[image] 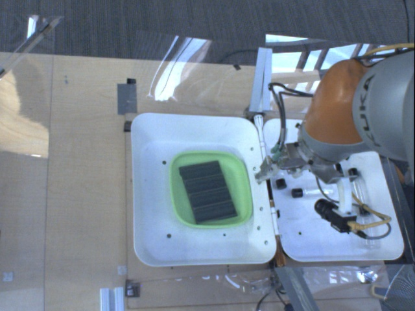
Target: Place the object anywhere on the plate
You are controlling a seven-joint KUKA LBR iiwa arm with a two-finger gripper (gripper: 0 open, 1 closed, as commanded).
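A dark grey ribbed rectangular block [207, 192] lies flat on the square light-green plate [242, 180], tilted slightly off the plate's edges and filling most of its middle. The plate sits in the centre of the left white bin [149, 173]. The grey arm [389, 109] with its orange band [334, 105] hangs over the right white bin [382, 238], near the wall shared by the two bins. Its gripper [279, 167] is largely hidden beneath the wrist, so its state cannot be told. Nothing shows between it and the block, which lie well apart.
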